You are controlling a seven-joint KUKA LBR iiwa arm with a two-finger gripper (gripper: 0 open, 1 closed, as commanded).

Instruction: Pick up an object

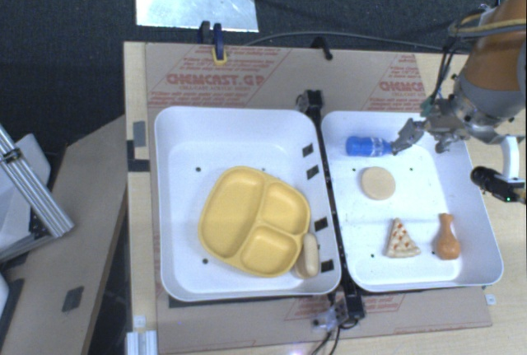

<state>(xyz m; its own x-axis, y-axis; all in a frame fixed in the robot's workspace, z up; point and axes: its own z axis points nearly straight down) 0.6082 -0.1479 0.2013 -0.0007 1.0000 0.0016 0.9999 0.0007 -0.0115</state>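
1. The jaws (422, 131) hang at the upper right of the right bin (478, 205), at the end of the grey arm (494, 65) that reaches in from the right. They stand apart with nothing between them, and one finger points down-left toward the blue bottle.
2. In the left bin (189, 139) a yellow divided tray (254, 220) lies tilted, with a pale bread roll (309, 254) touching its lower right corner.
3. In the right bin, the blue bottle (367, 147) lies on its side near the back wall, just beside the jaws.
4. A round tan cracker (379, 183) lies below the bottle.
5. A pizza slice (401, 240) lies near the front edge, with a brown drumstick (447, 236) to its right, apart from it.
6. Both bins rest on the worktop (247, 73), which carries a printed sheet.
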